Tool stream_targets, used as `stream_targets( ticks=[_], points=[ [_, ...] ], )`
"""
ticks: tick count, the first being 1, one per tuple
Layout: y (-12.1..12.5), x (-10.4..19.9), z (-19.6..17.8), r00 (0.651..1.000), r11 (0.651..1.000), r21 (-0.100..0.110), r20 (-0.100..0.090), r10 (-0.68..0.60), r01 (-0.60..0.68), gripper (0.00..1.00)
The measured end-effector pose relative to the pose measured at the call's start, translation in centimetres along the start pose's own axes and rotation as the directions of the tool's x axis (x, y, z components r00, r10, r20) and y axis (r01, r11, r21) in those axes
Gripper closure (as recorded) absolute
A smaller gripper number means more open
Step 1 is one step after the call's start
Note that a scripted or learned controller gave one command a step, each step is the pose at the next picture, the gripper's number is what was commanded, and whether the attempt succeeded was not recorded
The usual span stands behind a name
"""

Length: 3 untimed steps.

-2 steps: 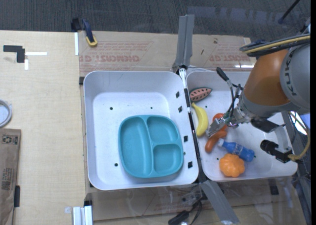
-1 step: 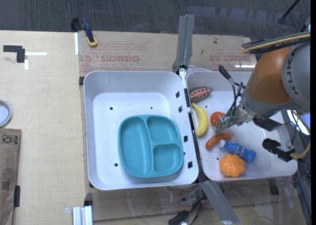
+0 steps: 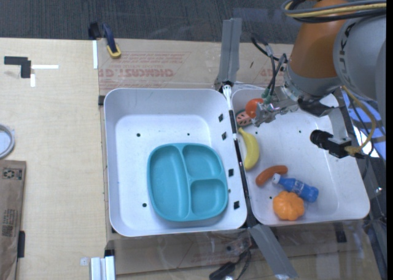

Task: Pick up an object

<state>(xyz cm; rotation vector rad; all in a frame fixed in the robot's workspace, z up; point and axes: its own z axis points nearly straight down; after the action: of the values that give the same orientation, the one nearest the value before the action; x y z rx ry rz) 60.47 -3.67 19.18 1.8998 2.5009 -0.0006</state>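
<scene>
Currently the gripper (image 3: 263, 112) sits low at the far-left corner of the right bin (image 3: 344, 214), close to the divider wall (image 3: 236, 150) between the bins. Whether its fingers are released or clenched cannot be told; the metal parts blur together against a small red-orange thing (image 3: 250, 110) lying just beside them. Nothing is seen held between them.

Candidate objects, placed from the banana (image 3: 249, 147): banana lies along the divider wall, just nearer the camera than the gripper. A sausage (image 3: 271, 174) lies to its right and nearer the camera. Beyond that, a blue bottle (image 3: 297, 187), and an orange (image 3: 288, 206) touching or nearly touching the bottle. The left bin (image 3: 116, 150) holds a teal tray (image 3: 186, 181).

Risks, as judged:
- Corner work. The divider wall and the bin's far wall both crowd the gripper; a finger could strike the rim or wedge against it during a close.
- The red-orange thing is small and tucked in the corner; it may slip out or get pushed against the wall rather than gripped.
- Banana's upper tip is near the gripper; a sideways shift could nudge it.
- Sausage, bottle and orange are bunched; a grab there may catch two or roll the orange.

Open room: the right bin's floor right of the banana, toward the far-right side, is bare white, though the arm (image 3: 331, 33) and its cables overhang it. Straight up looks the safest exit.
</scene>
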Motion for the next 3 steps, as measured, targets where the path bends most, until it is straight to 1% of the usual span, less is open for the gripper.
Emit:
stream_targets(
  ticks=[1, 2, 3],
  points=[
    [-0.7, 0.1, 0.1, 0.992, 0.992, 0.004, 0.0, 0.126, -0.126, 1.0],
    [-0.7, 0.1, 0.1, 0.992, 0.992, 0.004, 0.0, 0.126, -0.126, 0.0],
    [-7.9, -1.7, 0.1, 0.999, 0.999, 0.003, 0.0, 0.054, -0.054, 0.0]
  ],
)
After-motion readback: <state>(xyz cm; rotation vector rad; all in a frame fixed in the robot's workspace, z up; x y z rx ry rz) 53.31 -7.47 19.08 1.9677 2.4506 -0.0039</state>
